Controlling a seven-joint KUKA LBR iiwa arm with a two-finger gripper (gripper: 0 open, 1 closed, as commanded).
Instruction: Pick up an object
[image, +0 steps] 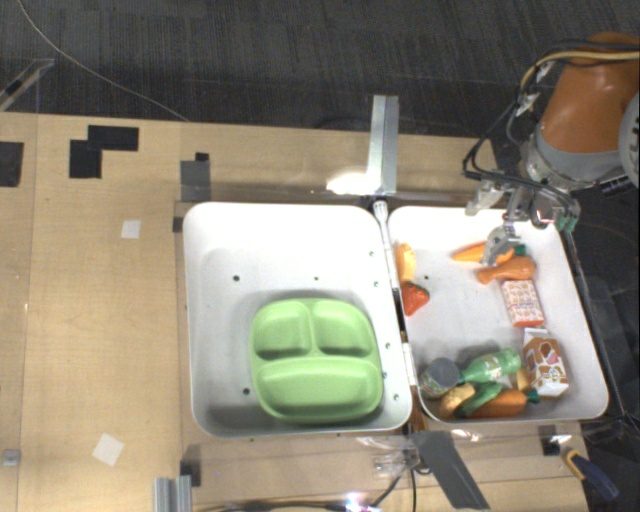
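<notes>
My gripper (503, 243) hangs over the far part of the right bin (590, 335), directly above a pair of orange carrot-like pieces (468, 253), (512, 269). It looks close to them, but I cannot see whether it touches or holds either one. Below them in the bin lie a red-and-white packet (521, 302) and a small printed box (546, 362). At the near end a green bottle (490, 366), a grey can (437, 377) and an orange carrot (498, 403) are piled together.
A yellow piece (405, 262) and a red fruit (415, 297) lie along the divider wall. The left bin (215, 250) holds a green divided plate (315, 357). A metal post (384, 150) stands behind the bins' junction. Cables trail from the arm's wrist (585, 110).
</notes>
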